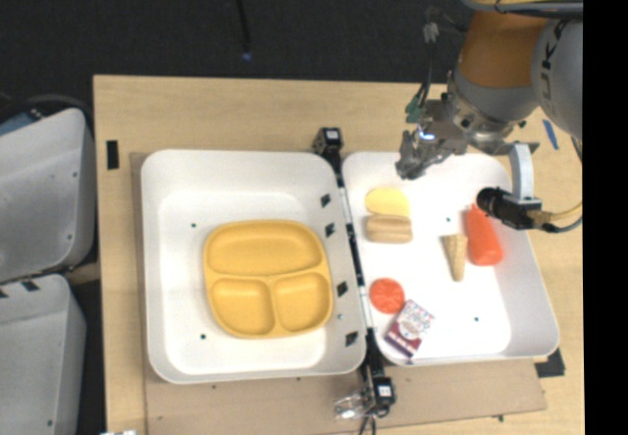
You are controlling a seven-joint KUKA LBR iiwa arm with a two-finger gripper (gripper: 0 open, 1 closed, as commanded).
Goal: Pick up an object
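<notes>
Bun [388, 200] lies centre-right, just below gripper [416, 160] — jaws' state unclear; lower straight, centred, before closing.

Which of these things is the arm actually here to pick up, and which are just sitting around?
Part of the job, all loose in the right bin:
gripper
yellow piece
tan bun
cone
orange carrot
red disc
small packet

Just lying about:
yellow divided tray in the left bin
wooden bench
</notes>
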